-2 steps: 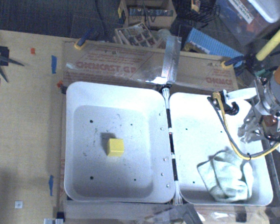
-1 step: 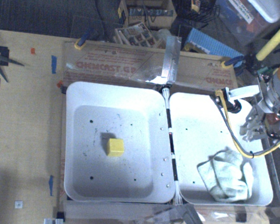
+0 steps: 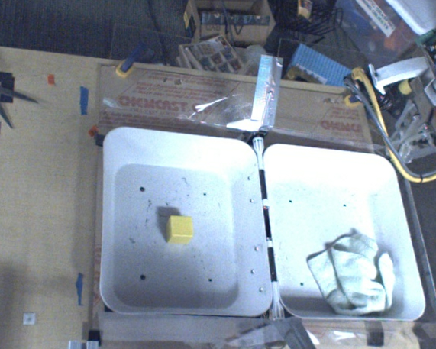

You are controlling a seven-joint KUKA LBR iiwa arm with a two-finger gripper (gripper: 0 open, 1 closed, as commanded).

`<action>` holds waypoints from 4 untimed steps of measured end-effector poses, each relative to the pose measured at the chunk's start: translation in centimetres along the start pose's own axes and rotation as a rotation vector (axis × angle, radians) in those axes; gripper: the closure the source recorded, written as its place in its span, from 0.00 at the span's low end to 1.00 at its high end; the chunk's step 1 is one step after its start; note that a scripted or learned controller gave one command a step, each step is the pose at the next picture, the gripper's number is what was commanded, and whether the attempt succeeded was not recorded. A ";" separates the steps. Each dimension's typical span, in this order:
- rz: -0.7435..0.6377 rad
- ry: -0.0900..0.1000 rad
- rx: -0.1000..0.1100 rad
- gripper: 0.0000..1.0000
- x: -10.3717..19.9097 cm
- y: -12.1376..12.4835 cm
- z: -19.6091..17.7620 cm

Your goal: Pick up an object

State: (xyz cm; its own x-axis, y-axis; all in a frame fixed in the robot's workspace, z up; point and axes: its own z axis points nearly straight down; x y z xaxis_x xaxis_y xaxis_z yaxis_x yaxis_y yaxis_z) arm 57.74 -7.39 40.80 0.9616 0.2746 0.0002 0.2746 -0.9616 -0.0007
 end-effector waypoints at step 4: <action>0.040 -0.003 0.002 1.00 -10.1 -0.8 22.2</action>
